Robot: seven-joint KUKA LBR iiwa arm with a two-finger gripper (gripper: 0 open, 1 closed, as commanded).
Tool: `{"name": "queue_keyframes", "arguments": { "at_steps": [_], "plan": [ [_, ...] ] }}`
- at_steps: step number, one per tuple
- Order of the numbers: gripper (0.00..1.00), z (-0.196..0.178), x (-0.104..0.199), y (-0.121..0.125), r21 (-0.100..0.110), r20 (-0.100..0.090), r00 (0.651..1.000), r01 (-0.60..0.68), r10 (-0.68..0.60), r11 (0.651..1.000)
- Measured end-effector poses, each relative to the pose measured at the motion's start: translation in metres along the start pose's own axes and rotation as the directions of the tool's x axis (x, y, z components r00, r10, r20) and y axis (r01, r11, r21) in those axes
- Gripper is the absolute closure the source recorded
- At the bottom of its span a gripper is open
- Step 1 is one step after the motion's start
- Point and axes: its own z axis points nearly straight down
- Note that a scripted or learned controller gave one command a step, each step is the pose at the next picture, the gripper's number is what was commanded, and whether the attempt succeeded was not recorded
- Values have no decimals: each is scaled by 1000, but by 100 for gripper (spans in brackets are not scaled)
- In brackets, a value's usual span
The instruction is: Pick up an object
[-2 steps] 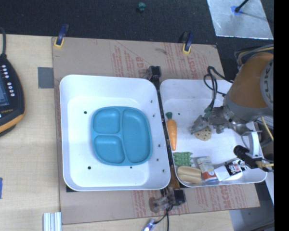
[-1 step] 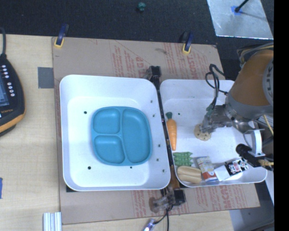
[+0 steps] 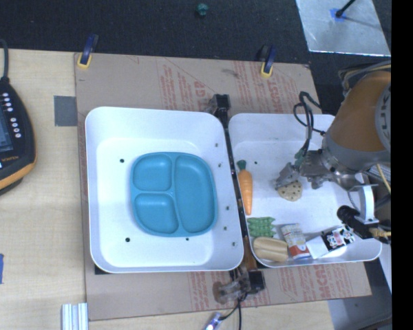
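Claw (image 3: pixel 291 178) hovers low over the cookie (image 3: pixel 290 190), grip state unclear, so it likely needs lowering and closing next.

The grey arm with its orange band (image 3: pixel 363 112) reaches in from the right. Its wrist bends low, carrying the two-finger gripper (image 3: pixel 289 179) leftward.

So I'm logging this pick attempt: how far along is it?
Done: the arm has reached into the right bin, and the gripper is low beside the cookie. In hand: nothing visibly lifted; the cookie lies on the bin floor. Left: grasp and raise an item. The carrot and bread roll lie untouched; the blue divided plate sits in the left bin.
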Motion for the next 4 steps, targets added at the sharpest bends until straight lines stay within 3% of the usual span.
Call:
{"name": "queue_keyframes", "arguments": {
  "at_steps": [1,2,3,4],
  "plan": [
    [0,25,-19,33,-4,-1,1000,0,0,1000],
    [0,24,35,34,-2,-2,1000,1,-1,1000],
    [0,25,14,-24,-2,-2,1000,-1,1,1000],
    [100,13,12,-23,-3,0,1000,3,-3,1000]
  ]
}}
